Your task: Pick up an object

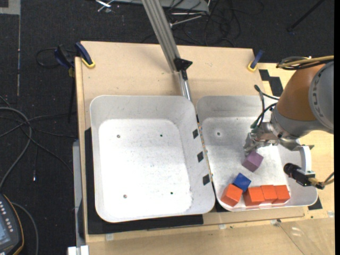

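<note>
Dark carpet [37,31] surrounds a wooden bench [138,73], with black cables trailing over it at nine o'clock and a metal stand [159,20] slanting down from twelve toward the middle. Blue-and-yellow clamps [85,56] grip the bench's far corners.

Two shallow white bins sit side by side on the bench. From where I stand, the left bin [143,153] shows just a few small dark specks on its floor. The right bin [223,121] carries all the blocks, gathered toward its five o'clock corner.

Reaching in from three o'clock, the arm [305,102] bends down over the right bin, its orange band plain above the wrist. The gripper [257,144] hangs low over the bin floor, directly at twelve o'clock of a purple block [253,161] and touching or nearly touching its top edge. Whether the pincer is released or clenched I cannot tell; its tips are lost against the wrist hardware, and the block is not visibly between them.

At seven o'clock of the purple block lies a blue block [241,181]. Just beyond that, at seven again, sits an orange block [231,194], tilted. A row of orange blocks [268,194] runs along the bin's near wall, beside the blue one.
</note>
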Action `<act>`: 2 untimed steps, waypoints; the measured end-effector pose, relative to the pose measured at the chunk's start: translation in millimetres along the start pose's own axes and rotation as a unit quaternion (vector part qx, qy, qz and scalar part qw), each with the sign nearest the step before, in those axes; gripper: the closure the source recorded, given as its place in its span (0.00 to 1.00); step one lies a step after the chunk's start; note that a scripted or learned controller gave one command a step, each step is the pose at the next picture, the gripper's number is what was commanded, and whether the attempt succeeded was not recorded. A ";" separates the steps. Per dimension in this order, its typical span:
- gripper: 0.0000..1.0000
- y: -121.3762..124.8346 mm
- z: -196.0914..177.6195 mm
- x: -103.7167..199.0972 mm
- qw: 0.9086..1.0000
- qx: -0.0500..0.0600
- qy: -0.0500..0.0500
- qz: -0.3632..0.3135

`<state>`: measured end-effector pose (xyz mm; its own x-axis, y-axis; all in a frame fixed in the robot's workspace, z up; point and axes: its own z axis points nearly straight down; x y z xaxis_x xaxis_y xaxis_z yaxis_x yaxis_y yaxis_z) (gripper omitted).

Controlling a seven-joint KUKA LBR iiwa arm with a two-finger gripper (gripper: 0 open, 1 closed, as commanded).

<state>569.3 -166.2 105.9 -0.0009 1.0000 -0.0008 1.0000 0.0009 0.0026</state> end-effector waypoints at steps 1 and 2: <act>0.00 -0.2 0.5 0.1 1.000 0.000 0.000 0.000; 0.00 -17.3 10.1 -8.0 1.000 0.002 0.000 0.001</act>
<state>552.0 -174.2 95.7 0.0014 1.0000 0.0000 1.0000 -0.0014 -0.0012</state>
